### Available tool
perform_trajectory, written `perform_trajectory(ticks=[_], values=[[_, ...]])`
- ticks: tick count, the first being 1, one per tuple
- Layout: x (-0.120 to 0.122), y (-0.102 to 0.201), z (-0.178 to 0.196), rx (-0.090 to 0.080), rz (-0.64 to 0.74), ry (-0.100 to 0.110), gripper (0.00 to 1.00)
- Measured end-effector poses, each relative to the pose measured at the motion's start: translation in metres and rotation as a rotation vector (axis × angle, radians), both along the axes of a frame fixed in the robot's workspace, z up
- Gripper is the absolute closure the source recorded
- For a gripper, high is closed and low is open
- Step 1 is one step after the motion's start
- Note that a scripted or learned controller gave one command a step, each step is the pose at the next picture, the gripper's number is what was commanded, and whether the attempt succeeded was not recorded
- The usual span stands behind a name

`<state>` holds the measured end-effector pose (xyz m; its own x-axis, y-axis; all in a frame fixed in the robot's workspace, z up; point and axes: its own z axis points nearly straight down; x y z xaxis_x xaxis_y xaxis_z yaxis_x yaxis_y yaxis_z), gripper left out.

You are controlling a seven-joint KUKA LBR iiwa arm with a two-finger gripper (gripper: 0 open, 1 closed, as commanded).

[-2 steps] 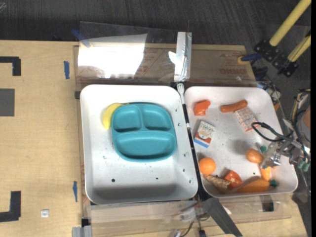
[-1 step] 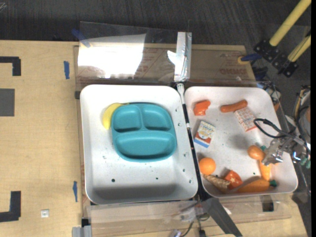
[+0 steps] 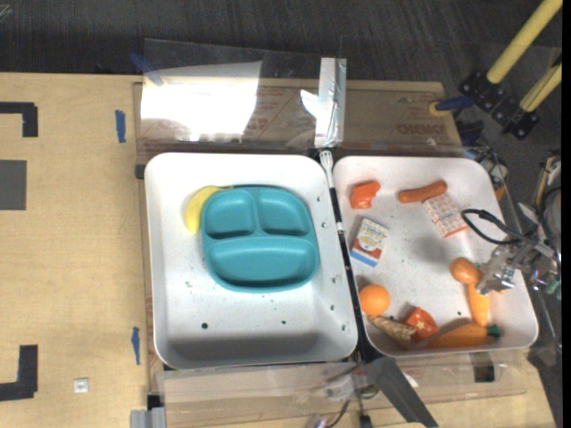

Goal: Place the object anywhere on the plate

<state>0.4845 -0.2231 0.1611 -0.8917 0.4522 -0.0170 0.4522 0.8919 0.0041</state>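
Target object undetermined: the right bin (image 3: 393, 163) holds a scatter of toy food, any of which could be the piece to move. Nearest the gripper (image 3: 496, 276) is an orange round piece (image 3: 464, 270), touching or just beside the metal at the bin's right wall, with a carrot (image 3: 479, 308) running down below it. Further off: a long orange piece (image 3: 459, 335) along the front wall, a red pepper (image 3: 420, 319) and a brownish scrap (image 3: 393, 327) beside it, an orange ball (image 3: 374, 300), a small carton (image 3: 369, 242) near the divider, a second packet (image 3: 443, 215), a sausage (image 3: 422, 192), and an orange lump (image 3: 364, 193) at the back. The gripper sits low at the right rim, tangled visually with black cable (image 3: 486, 226); how far it is spread cannot be told, and nothing is seen held in it. The teal plate (image 3: 260, 237), three-compartment, lies in the left bin (image 3: 178, 310), with a yellow piece (image 3: 196, 205) peeking from under its back-left edge. Judgement: the step is the pick. Best to centre on the round orange piece, clear of the carrot and wall, close fully, lift straight, then cross the divider high before lowering onto any compartment.
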Motion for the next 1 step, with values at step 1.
perform_trajectory(ticks=[1], values=[[-0.0028, -0.0007, 0.0281, -0.002, 0.170, 0.009, 1.00]])
